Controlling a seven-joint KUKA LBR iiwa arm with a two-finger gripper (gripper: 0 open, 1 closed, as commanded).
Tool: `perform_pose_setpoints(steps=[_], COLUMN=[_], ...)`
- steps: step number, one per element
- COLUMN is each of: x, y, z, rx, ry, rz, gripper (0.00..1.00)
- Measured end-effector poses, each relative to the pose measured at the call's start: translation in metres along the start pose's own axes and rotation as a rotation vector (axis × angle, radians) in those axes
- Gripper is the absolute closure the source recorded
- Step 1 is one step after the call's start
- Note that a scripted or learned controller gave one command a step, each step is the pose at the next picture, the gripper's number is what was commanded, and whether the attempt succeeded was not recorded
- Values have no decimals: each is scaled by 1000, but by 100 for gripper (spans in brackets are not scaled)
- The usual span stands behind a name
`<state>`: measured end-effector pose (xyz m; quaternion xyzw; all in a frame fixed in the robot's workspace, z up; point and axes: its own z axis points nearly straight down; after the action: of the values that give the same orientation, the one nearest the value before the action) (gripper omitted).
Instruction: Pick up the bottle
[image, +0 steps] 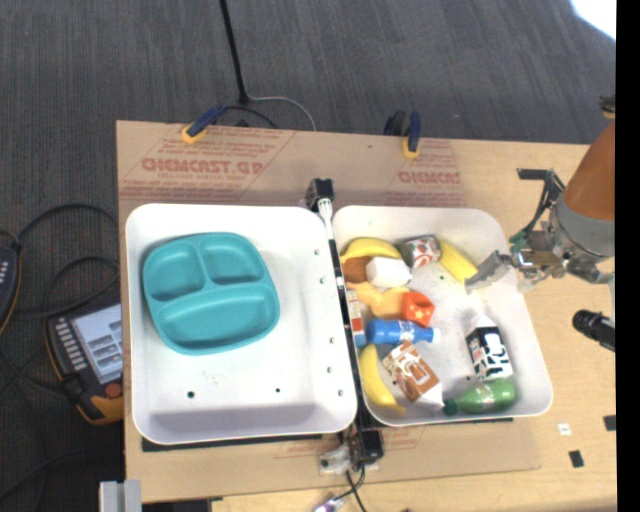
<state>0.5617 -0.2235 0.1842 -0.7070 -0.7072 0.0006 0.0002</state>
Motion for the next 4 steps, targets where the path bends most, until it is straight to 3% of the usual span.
perform_pose_setpoints(steps=[1, 2, 3, 4], x=[0, -1, 10, 1], y=[0, -5, 7, 23], z=[-10, -121, -251, -24], rx=[0, -2, -5, 2], ry=[-1, -2, -4, 4], rz=[0, -476, -872, -1075], gripper=[100, 100, 100, 100])
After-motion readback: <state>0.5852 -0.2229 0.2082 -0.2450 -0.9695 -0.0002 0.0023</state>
